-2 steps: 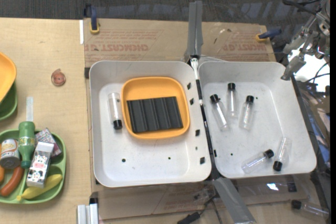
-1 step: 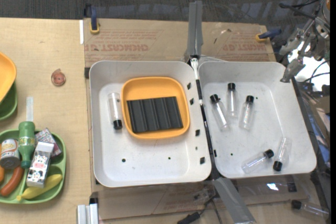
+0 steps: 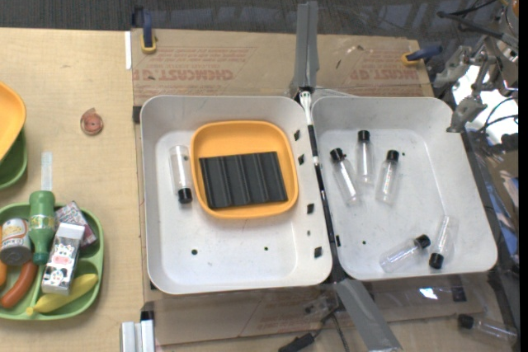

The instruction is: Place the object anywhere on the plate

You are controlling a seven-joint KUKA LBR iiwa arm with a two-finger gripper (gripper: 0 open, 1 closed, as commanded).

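Left bin: one capped vial lies just left of the orange plate, off it. Right of the plate, five vials scattered in the right bin. Arm parked far right, above that bin's corner; pincer state cannot be told.

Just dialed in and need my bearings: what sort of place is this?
Probably a robot test bench in a lab: two shallow white bins, clear plastic vials with black caps, an orange plate bearing a black ribbed pad, and toy food.

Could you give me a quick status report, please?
Gripper at right bin's far edge, holding nothing visible. Five vials there, one beside plate.
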